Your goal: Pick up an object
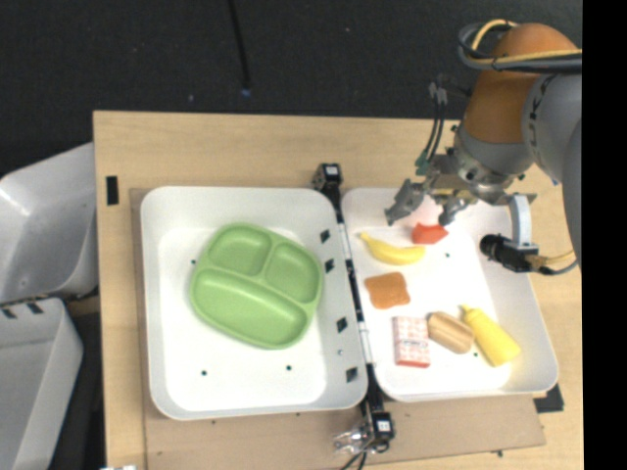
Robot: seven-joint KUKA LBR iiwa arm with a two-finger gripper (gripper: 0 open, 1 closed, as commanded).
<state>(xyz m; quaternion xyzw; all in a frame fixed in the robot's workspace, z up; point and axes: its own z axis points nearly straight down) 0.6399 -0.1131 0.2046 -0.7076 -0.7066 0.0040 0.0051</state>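
Camera view, looking down at a slant, gave you two white bins side by side on the bench (118, 155). You had a green divided plate (257, 284) lying in the left bin (157, 360). In the right bin (519, 292) you could see a banana (394, 251) near the far left, an orange-brown patch (386, 290) just below it, and a red-and-white packet (410, 342), a bread roll (450, 332) and a yellow bottle (491, 338) along the near side. Your arm (509, 96) reached in from the right, and its claw (429, 207) hung with its fingers spread apart over the bin's far end, gripping nothing. A small red object (428, 232) lay just beneath the fingers, beside the banana's right tip.
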